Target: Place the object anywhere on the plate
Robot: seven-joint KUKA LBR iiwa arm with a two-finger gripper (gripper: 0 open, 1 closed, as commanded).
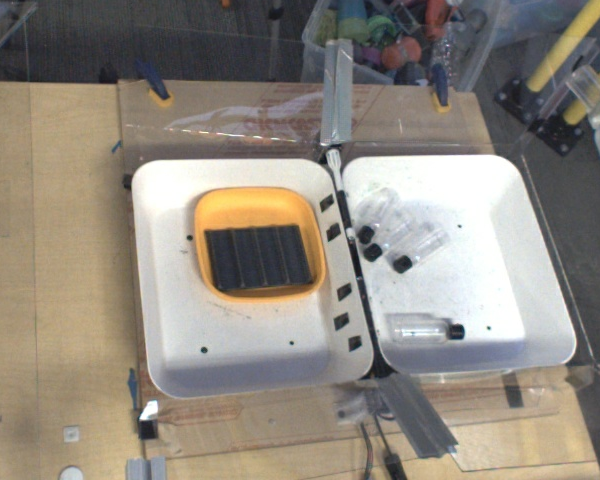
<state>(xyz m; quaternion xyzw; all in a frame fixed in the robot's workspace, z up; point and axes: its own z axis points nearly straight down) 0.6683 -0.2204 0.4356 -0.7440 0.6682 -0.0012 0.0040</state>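
Clear vials with black caps lying in a small cluster in the right bin, close to its left wall. One more vial lying alone near the front wall, apart from the cluster. In the left bin, an orange plate carrying a dark ribbed slab. Both bins side by side on the wooden tabletop. About the pincer, wide or narrow: cannot tell.
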